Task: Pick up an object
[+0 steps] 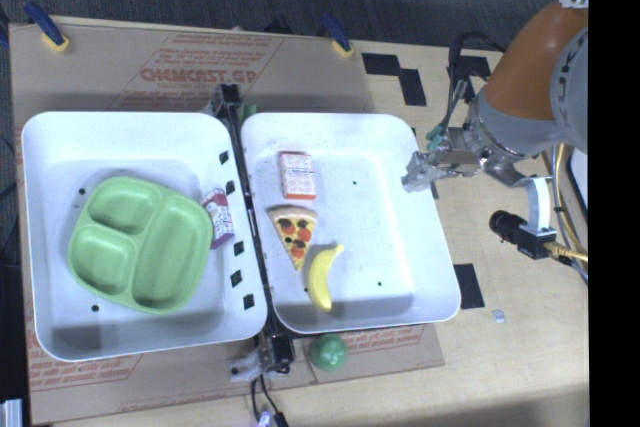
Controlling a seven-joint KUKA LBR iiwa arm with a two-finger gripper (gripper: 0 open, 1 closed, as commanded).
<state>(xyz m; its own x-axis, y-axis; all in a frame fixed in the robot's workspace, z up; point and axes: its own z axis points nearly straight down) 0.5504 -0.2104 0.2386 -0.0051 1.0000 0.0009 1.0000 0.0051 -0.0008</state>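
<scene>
Green ball [327, 351] is sitting outside the bins; gripper [420, 173] is hovering at the right bin's [400, 130] edge, its state unclear, carrying nothing — the pick is not yet begun.

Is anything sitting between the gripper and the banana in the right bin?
Nothing visible blocks it. The gripper is over the right rim of the right white bin; the yellow toy banana lies down-left of it, with bare bin floor between. The pizza slice toy sits beyond the banana, off that path.
</scene>
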